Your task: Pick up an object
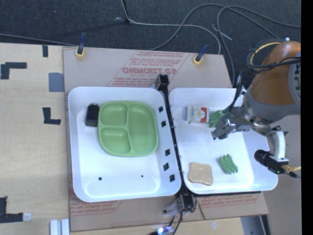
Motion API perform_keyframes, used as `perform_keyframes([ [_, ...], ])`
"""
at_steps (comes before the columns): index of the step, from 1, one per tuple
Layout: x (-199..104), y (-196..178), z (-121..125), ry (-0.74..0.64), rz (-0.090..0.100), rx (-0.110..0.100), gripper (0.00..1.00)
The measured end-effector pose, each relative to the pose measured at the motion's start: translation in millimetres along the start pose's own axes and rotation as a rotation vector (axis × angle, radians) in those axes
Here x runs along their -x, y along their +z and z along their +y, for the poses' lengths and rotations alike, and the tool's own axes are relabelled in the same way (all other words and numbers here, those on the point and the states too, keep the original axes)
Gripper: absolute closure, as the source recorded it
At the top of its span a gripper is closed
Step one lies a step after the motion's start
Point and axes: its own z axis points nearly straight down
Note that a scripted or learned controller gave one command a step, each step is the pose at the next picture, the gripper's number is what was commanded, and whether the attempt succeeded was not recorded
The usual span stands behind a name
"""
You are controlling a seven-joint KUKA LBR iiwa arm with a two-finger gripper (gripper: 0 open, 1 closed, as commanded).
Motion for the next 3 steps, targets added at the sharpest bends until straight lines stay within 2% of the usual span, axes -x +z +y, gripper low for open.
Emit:
perform_keyframes([
  [3, -140, -16, 55, -0.001, 0.000, -0.002, 1.00],
])
